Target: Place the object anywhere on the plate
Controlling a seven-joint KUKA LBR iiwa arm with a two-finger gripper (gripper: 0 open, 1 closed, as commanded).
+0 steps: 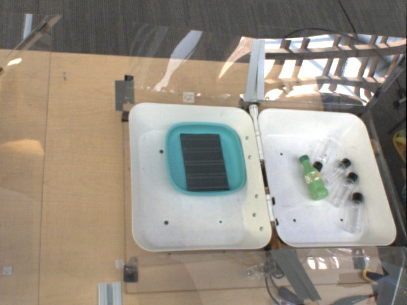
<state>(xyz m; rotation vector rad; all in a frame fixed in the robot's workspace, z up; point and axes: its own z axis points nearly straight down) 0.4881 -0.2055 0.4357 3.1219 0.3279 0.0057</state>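
A teal plate (175,170) lies in the left bin (152,221), and a dark ribbed rectangular pad (204,162) rests flat on its middle. In the right bin (286,145) lies a small green bottle (313,178), tilted toward the lower right. Beside it lie several clear bottles with black caps (342,182), close together and touching the green one.
A grey metal post (255,68) stands behind the seam between the two bins. Wooden bench top (63,170) spreads to the left of the bins. Metal framing (337,56) shows at the back right.
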